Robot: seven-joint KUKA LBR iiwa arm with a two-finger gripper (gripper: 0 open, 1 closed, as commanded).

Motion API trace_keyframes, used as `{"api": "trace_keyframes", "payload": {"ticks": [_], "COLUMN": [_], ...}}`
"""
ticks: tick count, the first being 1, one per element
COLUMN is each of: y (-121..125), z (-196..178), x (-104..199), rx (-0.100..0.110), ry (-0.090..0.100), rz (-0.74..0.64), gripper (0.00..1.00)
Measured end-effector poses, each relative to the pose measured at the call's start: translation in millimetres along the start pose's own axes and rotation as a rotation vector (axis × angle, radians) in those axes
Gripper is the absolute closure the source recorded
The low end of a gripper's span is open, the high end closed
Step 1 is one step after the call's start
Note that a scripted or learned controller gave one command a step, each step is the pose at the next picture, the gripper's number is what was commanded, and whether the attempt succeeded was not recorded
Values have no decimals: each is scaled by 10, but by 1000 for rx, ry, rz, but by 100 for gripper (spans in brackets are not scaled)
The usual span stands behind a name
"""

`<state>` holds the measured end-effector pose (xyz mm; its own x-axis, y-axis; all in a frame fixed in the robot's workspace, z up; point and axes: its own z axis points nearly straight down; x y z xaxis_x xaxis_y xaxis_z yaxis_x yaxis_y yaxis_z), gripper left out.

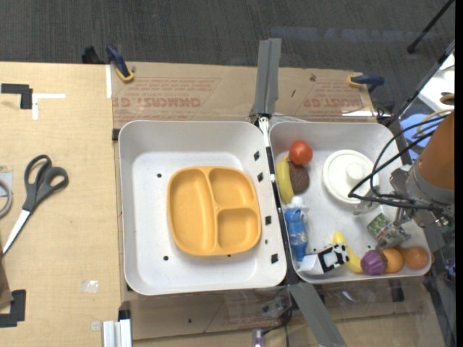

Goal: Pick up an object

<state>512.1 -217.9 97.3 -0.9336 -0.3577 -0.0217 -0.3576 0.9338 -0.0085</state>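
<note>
The gripper (385, 225) hangs over the right bin (329, 126), near its right wall. I cannot tell how far open it is or if it has hold of anything.

Along that bin's front wall sit two orange balls (405, 258), a purple ball (373, 263) and a black and white toy (333, 257), packed tight. A white bowl (347, 173) sits in the bin's middle, with some bare floor in front of it. By the bin's left wall are a red ball (300, 152), a banana (283, 181) and a blue bottle (295, 227).

Left of the right bin is another bin (137, 215) with a yellow plate (215, 210). Behind the right bin lies cardboard (188, 96) with red writing, upside down and too hard to read.
</note>
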Motion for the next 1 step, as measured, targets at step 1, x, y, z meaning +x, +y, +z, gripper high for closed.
{"api": "trace_keyframes", "payload": {"ticks": [1], "y": [539], "z": [61], "x": [-940], "rx": [-6], "ry": [17], "rz": [174], "gripper": [0]}}
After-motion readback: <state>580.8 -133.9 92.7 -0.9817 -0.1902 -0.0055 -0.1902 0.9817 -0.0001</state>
